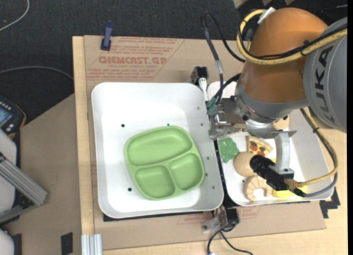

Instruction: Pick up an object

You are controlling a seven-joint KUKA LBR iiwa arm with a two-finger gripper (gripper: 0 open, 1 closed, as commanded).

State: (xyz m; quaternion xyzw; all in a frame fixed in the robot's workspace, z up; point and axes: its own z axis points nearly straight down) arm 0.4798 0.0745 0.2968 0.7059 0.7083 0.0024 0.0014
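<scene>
Beige cookie (243,164) just below end effector (263,138)

The arm (281,66) covers most of the right bin (322,149), hiding the gripper beneath it. Beside the green divided tray (164,161), the bin's small objects (251,163) show only partly, too small to identify.

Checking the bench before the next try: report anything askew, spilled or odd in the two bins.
Little stands out. The green three-compartment plastic tray lies turned at a slant in the left white bin, not square to its walls. Small toy foods crowd the right white bin under the arm; nothing looks spilled.
</scene>
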